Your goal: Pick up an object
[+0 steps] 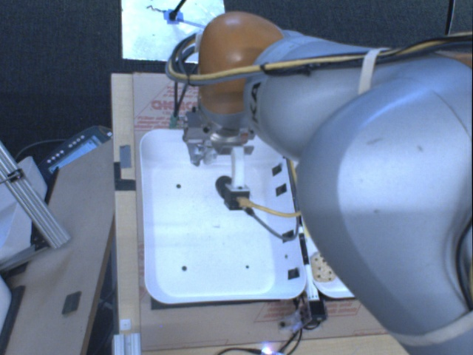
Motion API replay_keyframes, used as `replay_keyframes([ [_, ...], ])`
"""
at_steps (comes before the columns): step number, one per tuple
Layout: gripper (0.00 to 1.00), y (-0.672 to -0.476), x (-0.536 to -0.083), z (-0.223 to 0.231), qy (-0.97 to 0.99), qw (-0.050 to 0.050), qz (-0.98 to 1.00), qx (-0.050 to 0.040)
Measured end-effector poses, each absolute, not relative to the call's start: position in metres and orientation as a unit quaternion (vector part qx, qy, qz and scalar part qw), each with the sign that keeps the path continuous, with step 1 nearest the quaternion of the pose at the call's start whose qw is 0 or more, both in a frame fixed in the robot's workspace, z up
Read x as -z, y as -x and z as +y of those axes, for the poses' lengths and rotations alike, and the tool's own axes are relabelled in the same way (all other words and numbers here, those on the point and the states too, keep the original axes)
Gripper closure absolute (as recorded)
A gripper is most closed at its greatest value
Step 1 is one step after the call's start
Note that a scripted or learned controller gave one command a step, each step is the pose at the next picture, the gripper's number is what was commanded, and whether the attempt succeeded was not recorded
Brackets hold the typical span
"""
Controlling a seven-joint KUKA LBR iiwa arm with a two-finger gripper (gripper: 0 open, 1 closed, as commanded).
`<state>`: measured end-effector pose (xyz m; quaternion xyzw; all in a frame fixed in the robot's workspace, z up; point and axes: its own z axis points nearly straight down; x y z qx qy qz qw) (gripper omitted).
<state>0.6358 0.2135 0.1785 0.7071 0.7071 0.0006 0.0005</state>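
Faintly, red print (158,106) runs across the cardboard (124,124) under the bins, too blurred to read. Left of it, at the edge of the tabletop (81,220), lies a grey keypad (74,146) with rows of small pale buttons whose marks cannot be made out.

The left bin (170,228) shows a few dark specks (184,268) on its white floor, and small black tabs (280,191) line its right rim. The arm (384,161) reaches across from the right, its orange band (233,50) above the far end of this bin. The jaws hang below it, pointing down close over the floor; whether they are open or closed cannot be told, and nothing is seen between them.

A sliver of the right bin (336,291) shows under the arm. In it, near the left wall at the near corner, lies a pale disc (320,268) dotted with dark spots. It lies flat and looks round, so no long axis can be read. Its right side is hidden by the arm.
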Motion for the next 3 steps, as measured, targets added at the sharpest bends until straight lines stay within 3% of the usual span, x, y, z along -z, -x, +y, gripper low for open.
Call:
replay_keyframes([
  [1,1.0,-0.658,-0.368,0.235,-0.705,0.005,0.709,-0.0097],
  [2,1.0,-0.599,-0.192,0.234,-0.707,-0.004,0.707,0.0077],
  [3,1.0,-0.646,-0.369,0.235,-0.705,0.005,0.709,-0.0098],
])
